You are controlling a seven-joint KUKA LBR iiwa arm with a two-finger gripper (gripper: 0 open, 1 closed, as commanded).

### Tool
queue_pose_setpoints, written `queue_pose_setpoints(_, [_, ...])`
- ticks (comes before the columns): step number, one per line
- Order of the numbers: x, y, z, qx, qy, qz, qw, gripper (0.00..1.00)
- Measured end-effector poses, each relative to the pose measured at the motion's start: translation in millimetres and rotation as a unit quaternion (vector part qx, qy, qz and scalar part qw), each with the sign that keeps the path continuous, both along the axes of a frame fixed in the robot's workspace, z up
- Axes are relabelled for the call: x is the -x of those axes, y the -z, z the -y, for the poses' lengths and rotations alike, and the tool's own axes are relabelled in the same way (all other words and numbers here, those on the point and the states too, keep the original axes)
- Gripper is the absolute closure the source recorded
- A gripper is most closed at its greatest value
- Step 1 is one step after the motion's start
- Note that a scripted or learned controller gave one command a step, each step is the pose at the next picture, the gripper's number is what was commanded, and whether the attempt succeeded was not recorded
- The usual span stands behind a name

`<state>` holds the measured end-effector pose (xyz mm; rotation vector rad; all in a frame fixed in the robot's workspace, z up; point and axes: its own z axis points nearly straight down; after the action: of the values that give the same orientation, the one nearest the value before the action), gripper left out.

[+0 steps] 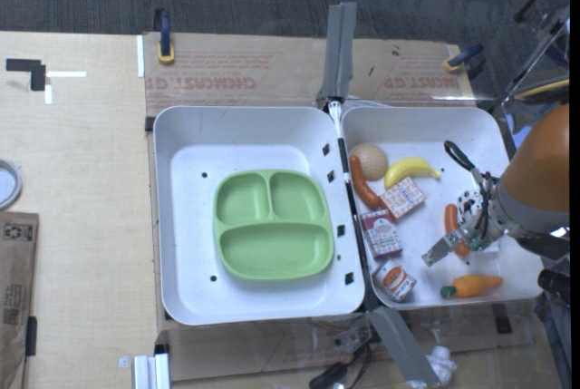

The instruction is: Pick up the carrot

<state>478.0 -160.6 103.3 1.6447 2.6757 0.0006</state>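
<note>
While the left bin [172,215] carries a green divided plate [273,226] lying flat near its middle, the right bin [426,120] is crowded with play food. Along that bin's left wall lies a reddish sausage [364,184], slanted, with a round tan ball-like item [369,157] touching its upper end. Just right of these sits a yellow banana [410,170], curved, and below it a small red-and-white carton [403,197], tilted. A second small box [382,233] lies below the sausage, and a short can [395,281] with a red label rests on its side near the front wall.

Further right, a small orange-red piece [450,218] stands roughly upright on the bin floor, close beside the gripper [453,247]. Its grey finger [437,253] slants down and to the left toward the floor of the bin; whether the gripper is parted or closed cannot be told, and nothing is visible between its tips. The carrot [473,286], orange with a green stub at its left end, lies flat near the front wall of the right bin, just below the gripper and apart from it. At the right edge the arm's [544,170] orange band rises over the bin's right wall.
</note>
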Motion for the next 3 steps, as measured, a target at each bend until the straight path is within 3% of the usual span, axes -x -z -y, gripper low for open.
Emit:
queue_pose_setpoints(1, [0.3, 11.9, 26.6, -0.0003, -0.168, 0.000, 0.9858, 0.00])
queue_pose_setpoints(2, [0.0, 11.8, -56.3, 0.0001, 0.041, 0.000, 0.9992, 0.00])
queue_pose_setpoints(3, [-113.2, -90.4, -24.4, 0.0010, -0.063, 0.001, 0.9980, 0.00])
